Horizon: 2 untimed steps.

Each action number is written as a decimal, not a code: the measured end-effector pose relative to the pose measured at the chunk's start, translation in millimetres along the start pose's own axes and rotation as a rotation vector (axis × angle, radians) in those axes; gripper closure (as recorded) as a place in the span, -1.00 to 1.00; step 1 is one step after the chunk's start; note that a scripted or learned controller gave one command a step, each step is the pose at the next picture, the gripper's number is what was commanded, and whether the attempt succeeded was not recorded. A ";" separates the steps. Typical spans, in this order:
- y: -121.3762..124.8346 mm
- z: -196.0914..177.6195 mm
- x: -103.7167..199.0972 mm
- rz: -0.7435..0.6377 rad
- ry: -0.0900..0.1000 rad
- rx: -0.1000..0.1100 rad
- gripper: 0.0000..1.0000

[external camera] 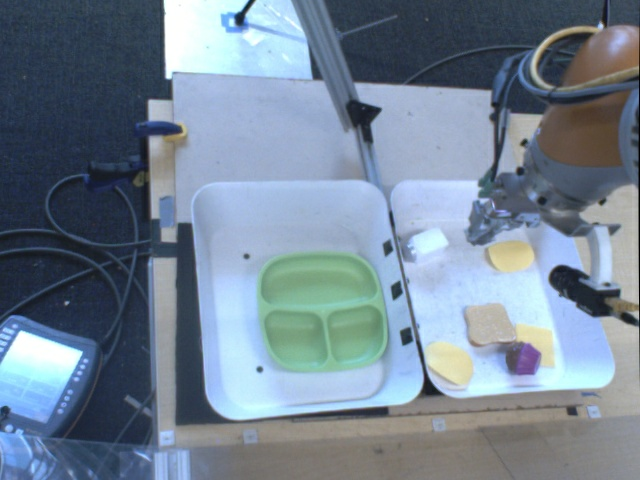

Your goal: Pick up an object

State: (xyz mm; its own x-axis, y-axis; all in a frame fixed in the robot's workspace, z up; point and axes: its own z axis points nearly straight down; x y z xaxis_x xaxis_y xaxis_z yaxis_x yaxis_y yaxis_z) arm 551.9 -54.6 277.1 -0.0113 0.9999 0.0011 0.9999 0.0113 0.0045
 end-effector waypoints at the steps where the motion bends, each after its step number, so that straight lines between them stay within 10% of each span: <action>1: 25.2 9.0 41.3 0.001 0.000 0.001 1.00; 2: 34.0 28.6 85.3 0.001 0.001 0.005 1.00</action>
State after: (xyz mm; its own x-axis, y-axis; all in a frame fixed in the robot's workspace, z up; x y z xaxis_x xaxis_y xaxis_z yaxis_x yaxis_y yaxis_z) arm 585.0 31.2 248.8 -0.0099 0.9999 0.0017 1.0000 0.0099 -0.0005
